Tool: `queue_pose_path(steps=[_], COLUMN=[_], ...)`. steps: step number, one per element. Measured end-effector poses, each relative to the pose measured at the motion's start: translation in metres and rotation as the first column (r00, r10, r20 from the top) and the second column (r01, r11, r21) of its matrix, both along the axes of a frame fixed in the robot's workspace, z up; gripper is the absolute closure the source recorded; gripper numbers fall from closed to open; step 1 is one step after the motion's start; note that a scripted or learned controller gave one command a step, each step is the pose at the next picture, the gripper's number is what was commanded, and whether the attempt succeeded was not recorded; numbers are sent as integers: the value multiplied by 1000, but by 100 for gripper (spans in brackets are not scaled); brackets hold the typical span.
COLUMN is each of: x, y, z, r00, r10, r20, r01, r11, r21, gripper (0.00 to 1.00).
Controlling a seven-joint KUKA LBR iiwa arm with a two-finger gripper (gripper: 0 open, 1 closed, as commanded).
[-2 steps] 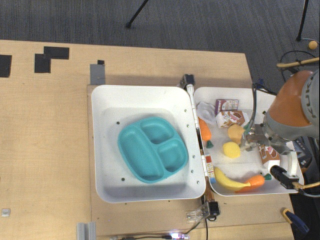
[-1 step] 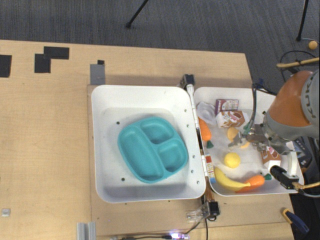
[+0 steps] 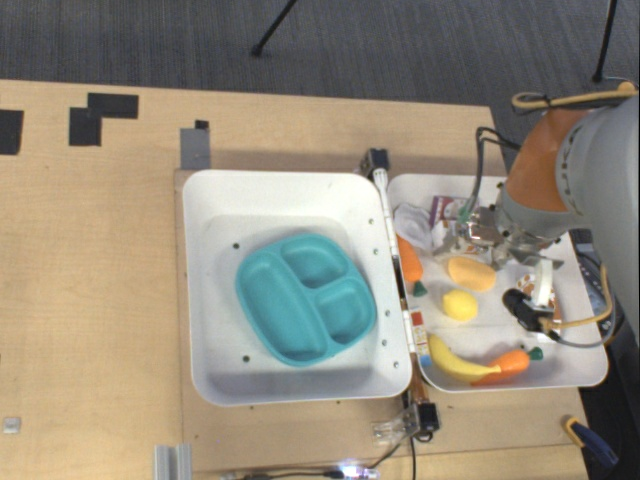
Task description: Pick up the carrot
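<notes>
Two carrot-like toys lie in the right bin (image 3: 590, 373). One orange carrot (image 3: 407, 259) with a green tip rests against the bin's left wall. A second orange carrot (image 3: 511, 362) with a green end lies at the front, touching the banana (image 3: 452, 359). My gripper (image 3: 478, 236) hangs over the back middle of this bin, just behind a pale orange oval piece (image 3: 470, 273) and to the right of the first carrot. Nothing shows between its fingers.
A yellow lemon (image 3: 460, 305) sits mid-bin. A white crumpled wrapper (image 3: 414, 218) and a purple packet (image 3: 442, 207) lie at the back left of the right bin. The left bin (image 3: 205, 268) bears a teal divided plate (image 3: 305, 298).
</notes>
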State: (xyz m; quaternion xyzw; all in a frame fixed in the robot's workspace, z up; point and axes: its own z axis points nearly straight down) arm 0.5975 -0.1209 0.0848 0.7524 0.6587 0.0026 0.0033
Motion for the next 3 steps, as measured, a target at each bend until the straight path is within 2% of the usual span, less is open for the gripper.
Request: queue_pose_path(steps=[1,2,3], x=[-62,53,-6], y=[-14,10,21], z=[1,-2,3], r00=[985,924,792], r10=[170,365,611], r20=[1,-112,-7], r01=[-170,-363,-611], r11=[985,931,791], r21=[-2,39,-22], gripper=[0,0,0])
